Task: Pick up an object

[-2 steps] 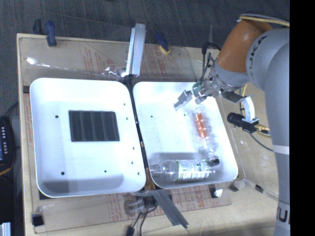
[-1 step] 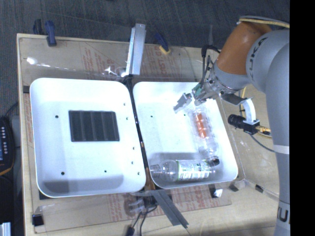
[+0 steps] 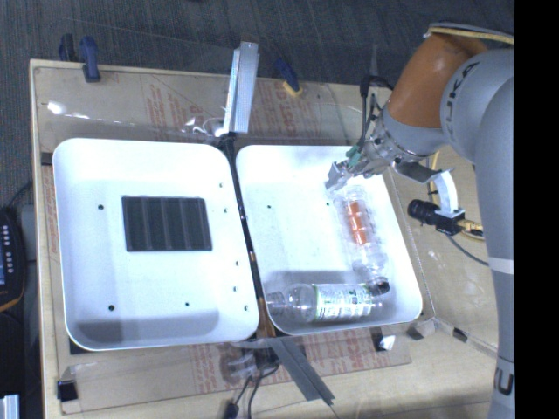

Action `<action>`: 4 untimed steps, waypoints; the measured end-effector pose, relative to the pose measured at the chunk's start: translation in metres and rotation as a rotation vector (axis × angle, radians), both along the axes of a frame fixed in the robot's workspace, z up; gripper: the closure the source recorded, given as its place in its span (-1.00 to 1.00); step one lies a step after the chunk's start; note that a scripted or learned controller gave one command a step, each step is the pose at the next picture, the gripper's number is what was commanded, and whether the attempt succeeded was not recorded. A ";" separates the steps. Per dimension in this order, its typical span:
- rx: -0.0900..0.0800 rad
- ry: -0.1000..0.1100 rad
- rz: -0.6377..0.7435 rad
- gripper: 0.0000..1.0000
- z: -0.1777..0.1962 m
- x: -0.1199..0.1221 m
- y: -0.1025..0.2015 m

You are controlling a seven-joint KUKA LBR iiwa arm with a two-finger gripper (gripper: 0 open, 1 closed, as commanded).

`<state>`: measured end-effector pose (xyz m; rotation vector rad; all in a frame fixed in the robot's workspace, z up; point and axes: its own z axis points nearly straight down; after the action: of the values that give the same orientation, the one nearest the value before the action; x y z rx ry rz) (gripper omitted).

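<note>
1. Camera view: the grey arm (image 3: 489, 147) enters from the right edge of the frame, its orange band (image 3: 424, 81) at upper right, and bends down and leftward so the wrist hangs over the upper right part of the right bin (image 3: 288, 234).
2. The gripper (image 3: 342, 175) sits low over that bin, at the upper end of a clear plastic bottle with an orange label (image 3: 360, 230), which lies lengthwise down the bin's right side.
3. Whether the gripper is wide, narrow or gripping the bottle cannot be told; its tip is small and blurred against the clear plastic.
4. A second clear bottle with a green and white label (image 3: 327, 302) lies across the bin's lower edge, its end near the lower end of the first.
5. The left bin (image 3: 87, 278) holds a dark ribbed rectangular object (image 3: 166, 223) in its upper middle.
6. Blue clamps (image 3: 87, 57) grip the bench's upper edge; the arm's lower links are cut off at the right.
</note>
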<state>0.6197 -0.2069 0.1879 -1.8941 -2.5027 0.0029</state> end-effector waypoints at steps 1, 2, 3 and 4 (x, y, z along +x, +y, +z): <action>0.000 0.001 -0.166 1.00 -0.041 0.001 0.014; -0.001 -0.001 -0.168 1.00 -0.097 0.031 0.018; -0.001 -0.001 -0.167 -1.00 -0.096 0.031 0.019; -0.001 0.001 -0.232 -1.00 -0.057 0.001 -0.002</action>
<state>0.6202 -0.2094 0.1311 -2.1711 -2.2660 0.0044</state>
